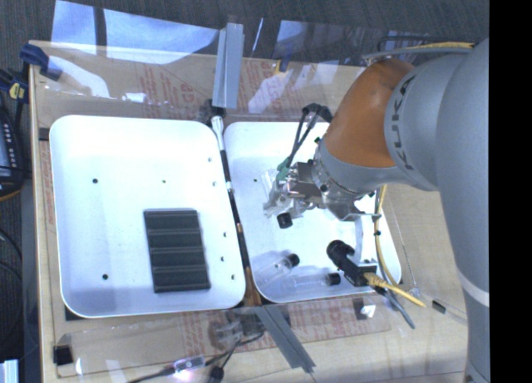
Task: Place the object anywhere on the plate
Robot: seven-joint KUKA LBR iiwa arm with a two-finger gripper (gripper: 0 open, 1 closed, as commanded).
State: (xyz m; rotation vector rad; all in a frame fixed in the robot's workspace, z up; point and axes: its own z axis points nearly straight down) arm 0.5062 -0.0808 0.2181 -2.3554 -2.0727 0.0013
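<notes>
Just short of the metal two-finger gripper (283, 203), clear of its jaws, lay a small, seemingly transparent dark-capped object (290, 261), jaw spread untellable.

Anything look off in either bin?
Nothing stands out. The dark ribbed plate lies flat in the left bin; a small dark object lies in the right bin, nearer the camera than the hand.
</notes>
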